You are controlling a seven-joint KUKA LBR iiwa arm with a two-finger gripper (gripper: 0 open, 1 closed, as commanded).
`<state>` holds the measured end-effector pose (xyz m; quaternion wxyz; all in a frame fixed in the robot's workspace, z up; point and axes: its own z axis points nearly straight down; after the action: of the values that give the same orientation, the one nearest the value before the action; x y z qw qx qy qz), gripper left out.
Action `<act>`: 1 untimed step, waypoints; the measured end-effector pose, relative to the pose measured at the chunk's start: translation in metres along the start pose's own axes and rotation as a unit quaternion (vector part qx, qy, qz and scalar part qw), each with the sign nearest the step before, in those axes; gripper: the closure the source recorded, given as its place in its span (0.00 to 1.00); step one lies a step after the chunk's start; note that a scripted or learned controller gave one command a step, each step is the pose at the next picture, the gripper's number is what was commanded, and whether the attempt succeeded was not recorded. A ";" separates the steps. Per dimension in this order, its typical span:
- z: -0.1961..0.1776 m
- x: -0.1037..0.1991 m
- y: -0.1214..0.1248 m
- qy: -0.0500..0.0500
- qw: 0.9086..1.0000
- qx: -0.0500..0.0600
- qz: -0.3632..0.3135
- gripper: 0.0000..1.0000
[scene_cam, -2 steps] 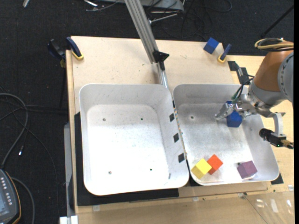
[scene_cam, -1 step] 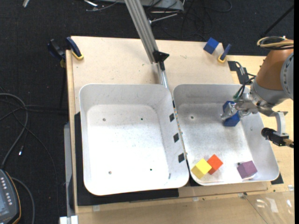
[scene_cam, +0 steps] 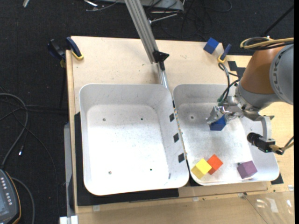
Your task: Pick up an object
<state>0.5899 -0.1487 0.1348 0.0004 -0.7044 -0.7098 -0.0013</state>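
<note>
**Gripper over a blue block in the right bin**

The grey arm (scene_cam: 271, 73) with its orange band is reaching in from the right and hanging over the right bin (scene_cam: 196, 94). Its gripper (scene_cam: 218, 117) is sitting right at a blue block (scene_cam: 217, 123), which is showing just under the metal fingers in the upper middle of that bin. Whether the fingers are apart or clamped on the block cannot be told from this slanted view, and it is unclear whether the block is resting on the bin floor or being lifted.

Near the front edge of the same bin, a yellow block (scene_cam: 201, 168) and an orange block (scene_cam: 215, 163) are lying touching each other, and a purple block (scene_cam: 246, 169) is lying apart from them toward the front right corner. The left bin (scene_cam: 93, 97) is sitting just beside the right one on the worktop (scene_cam: 117, 59). Another blue block (scene_cam: 211, 45) is lying on the worktop behind the right bin.
</note>
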 end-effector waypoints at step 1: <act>-0.063 0.093 -0.006 0.001 1.000 -0.002 -0.001 1.00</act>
<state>0.5826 -0.0556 0.1979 -0.0004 -0.7037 -0.7105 -0.0029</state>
